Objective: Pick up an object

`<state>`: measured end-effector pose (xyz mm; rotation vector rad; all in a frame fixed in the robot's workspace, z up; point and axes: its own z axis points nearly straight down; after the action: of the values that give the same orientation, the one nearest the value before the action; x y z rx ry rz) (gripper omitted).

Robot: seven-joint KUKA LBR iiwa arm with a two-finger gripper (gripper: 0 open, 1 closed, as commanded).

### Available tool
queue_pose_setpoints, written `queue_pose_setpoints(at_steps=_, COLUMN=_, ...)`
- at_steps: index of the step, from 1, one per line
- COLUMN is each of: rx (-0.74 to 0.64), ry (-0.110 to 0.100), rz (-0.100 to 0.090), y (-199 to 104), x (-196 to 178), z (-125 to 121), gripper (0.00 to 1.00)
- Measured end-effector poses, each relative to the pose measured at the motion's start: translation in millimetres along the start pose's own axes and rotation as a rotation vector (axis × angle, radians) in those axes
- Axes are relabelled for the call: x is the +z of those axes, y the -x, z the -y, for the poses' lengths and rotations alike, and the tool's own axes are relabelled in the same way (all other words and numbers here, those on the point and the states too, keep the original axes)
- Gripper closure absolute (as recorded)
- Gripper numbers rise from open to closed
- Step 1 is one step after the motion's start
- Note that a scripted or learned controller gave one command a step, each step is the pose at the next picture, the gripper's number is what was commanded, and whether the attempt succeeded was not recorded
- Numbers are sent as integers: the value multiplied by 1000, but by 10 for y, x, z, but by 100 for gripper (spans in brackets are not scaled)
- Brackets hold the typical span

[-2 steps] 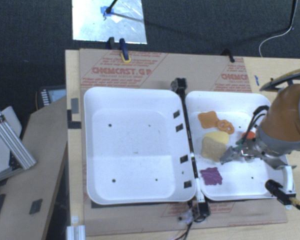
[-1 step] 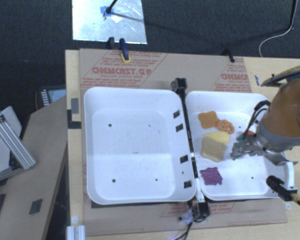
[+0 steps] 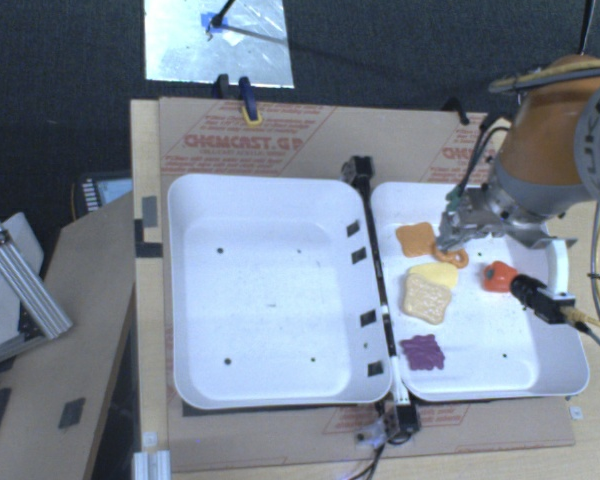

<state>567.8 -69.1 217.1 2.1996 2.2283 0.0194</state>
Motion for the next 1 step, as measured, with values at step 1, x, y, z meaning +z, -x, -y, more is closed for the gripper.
queue_pose_setpoints(at_steps=1, rx=3, ry=-4, rz=-1, y=-447, x=-900, z=188, gripper=100)
